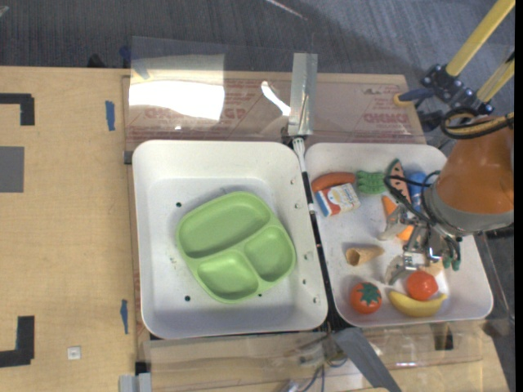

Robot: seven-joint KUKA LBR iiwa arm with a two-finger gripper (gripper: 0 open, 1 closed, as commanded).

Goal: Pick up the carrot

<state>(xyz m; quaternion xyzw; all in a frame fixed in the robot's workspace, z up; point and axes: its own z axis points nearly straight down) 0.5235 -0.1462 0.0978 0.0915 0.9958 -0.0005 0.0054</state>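
The carrot (331, 180) lies along the far side of the right bin (472, 305), its orange body pointing left and its green leafy top (372, 182) pointing right. A small white carton (338, 199) rests against its near side. My gripper (415, 253) hangs low over the right part of the same bin, to the right of the carrot and nearer the front, just above a red tomato (422, 285) and a banana (415, 304). Nothing from the bin shows in its grasp, and the carrot lies apart from it.
Also in the right bin are an ice cream cone (363, 256), a red fruit with a green cap (366, 298) and small orange and blue pieces (391, 206) under the wrist. The left bin (155, 170) holds a green divided plate (236, 245).
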